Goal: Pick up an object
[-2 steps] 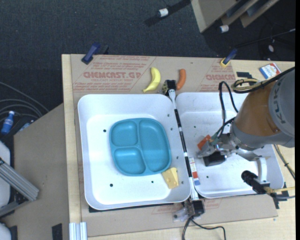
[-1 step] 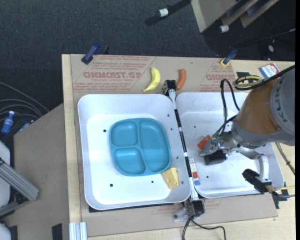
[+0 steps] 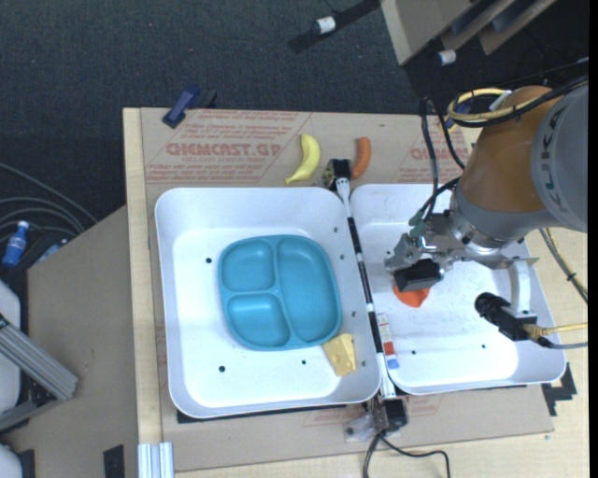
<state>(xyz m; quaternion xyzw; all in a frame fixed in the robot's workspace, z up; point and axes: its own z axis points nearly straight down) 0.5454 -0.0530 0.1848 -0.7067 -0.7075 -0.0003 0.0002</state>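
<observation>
Orange object (image 3: 412, 296) lies partly beneath the tool (image 3: 417, 276)

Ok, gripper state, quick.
Gripper: down in the right bin, directly over an orange object; open or shut cannot be told.

A dark, speckled carpet floor (image 3: 112, 56) surrounds a bench topped with brown printed cardboard (image 3: 234, 145). Far to the pincer's left, black cables (image 3: 37, 201) trail over the floor beside a grey metal rail (image 3: 37, 359). Beyond the pincer, beige equipment (image 3: 458, 23) stands at the top.
</observation>
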